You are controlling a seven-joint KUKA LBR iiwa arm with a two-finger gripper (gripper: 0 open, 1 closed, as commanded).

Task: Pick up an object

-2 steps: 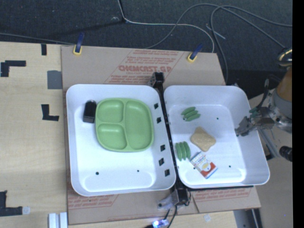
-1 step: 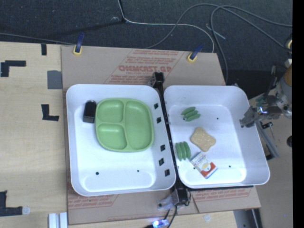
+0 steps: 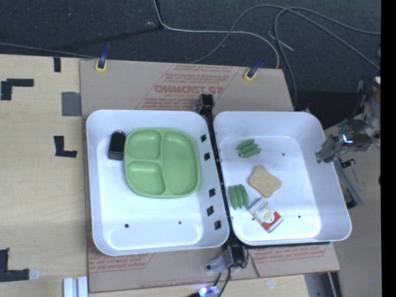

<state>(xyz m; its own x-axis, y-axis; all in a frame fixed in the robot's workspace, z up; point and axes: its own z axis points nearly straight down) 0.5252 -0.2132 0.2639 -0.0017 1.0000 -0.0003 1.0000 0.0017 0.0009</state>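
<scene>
— Where's the slice of bread (image 3: pixel 265 181)?

— In the right bin (image 3: pixel 309 228), lying flat, tan and squarish, corners turned like a diamond. Green pods (image 3: pixel 248 148) lie above it, more pods (image 3: pixel 238 196) to its lower left, and a red-and-white packet (image 3: pixel 266 216) sits just below.

— And the gripper (image 3: pixel 337 146)?

— At the right bin's right rim, holding nothing. Open or closed, I cannot tell.

— Left bin (image 3: pixel 99 215)?

— A green divided plate (image 3: pixel 163 163), with a black block (image 3: pixel 116 145) beside it.

This is a robotics lab or test cell, not a home. Two white bins (image 3: pixel 99 184) sit side by side on a cardboard sheet (image 3: pixel 185 82) clamped to a plywood desk (image 3: pixel 37 184). Loose cables (image 3: pixel 247 23) trail over dark carpet (image 3: pixel 74 11) across the top of the frame, and black tape marks (image 3: pixel 62 147) dot the desk at left.
</scene>
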